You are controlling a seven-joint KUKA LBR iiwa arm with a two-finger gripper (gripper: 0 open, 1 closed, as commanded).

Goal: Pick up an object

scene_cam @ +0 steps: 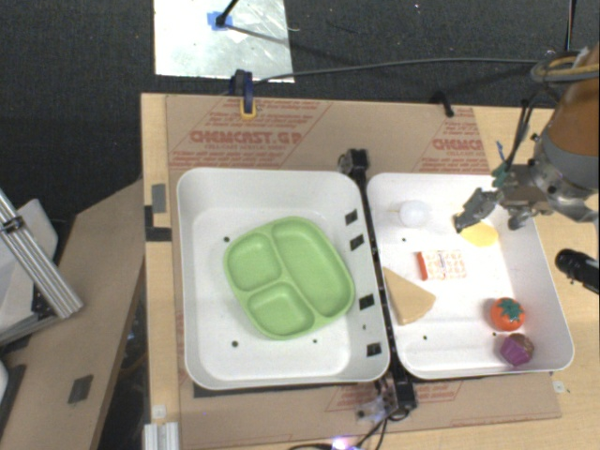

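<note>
The gripper (493,210) is seen spread open and empty over the yellow piece (481,235) in the right bin (553,289); a grasp could be missed if that low piece slips aside.

Landmark: we place everything against the right bin (539,279).
Open floor: its middle strip, between the card (442,265) and the tomato (506,314), lies bare.
Far side: white ball (413,214), yellow piece (481,235) crowd it.
Near corner: tomato, purple thing (516,349).
Left wall: wedge (408,297) leans close.
</note>
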